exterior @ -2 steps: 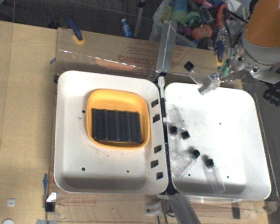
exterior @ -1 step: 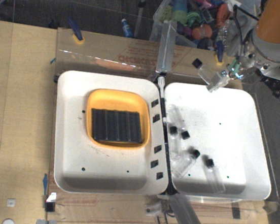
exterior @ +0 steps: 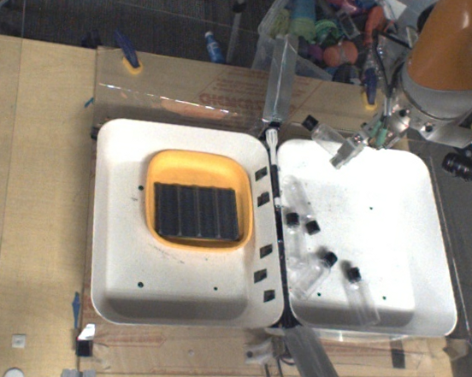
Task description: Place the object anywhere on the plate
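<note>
Starting nearest us, we see small clear, black-capped objects (exterior: pixel 327 259) lying in the right bin (exterior: pixel 401 248), while the orange plate (exterior: pixel 202 167) waits in the left bin (exterior: pixel 112 210). Farther back, our end effector (exterior: pixel 372 141) hangs over that bin's far rim; we cannot tell its grip state. We should descend squarely onto one piece, well apart from its neighbours.

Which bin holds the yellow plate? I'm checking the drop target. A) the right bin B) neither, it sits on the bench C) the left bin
C: the yellow plate, with a dark ridged insert on it, sits inside the left bin, across the divider from the right bin.
</note>
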`<state>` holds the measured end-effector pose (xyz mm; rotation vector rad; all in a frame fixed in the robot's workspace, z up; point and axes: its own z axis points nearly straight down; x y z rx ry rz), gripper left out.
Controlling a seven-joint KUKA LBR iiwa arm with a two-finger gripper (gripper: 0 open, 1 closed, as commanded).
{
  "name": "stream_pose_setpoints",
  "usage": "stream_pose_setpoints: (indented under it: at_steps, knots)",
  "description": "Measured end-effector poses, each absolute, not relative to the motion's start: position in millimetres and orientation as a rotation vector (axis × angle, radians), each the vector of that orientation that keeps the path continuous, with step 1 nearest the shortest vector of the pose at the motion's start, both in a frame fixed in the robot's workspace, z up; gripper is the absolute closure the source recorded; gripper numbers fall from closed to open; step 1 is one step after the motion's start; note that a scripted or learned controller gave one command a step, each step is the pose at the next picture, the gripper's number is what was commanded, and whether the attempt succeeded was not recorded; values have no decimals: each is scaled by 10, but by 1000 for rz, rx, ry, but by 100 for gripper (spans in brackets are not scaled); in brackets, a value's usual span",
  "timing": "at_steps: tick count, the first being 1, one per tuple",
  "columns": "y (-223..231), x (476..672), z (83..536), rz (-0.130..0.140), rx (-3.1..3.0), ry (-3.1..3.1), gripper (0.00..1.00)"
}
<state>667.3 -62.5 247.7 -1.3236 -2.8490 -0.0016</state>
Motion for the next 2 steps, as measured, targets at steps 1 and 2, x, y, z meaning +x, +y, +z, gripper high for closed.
stream_pose_setpoints:
  at_steps: [1,2]
  knots:
    - [-727,6590,2834,-4,-1282,-2875,100]
    - [-592,6589,2422,-2,-1081,-2951,100]
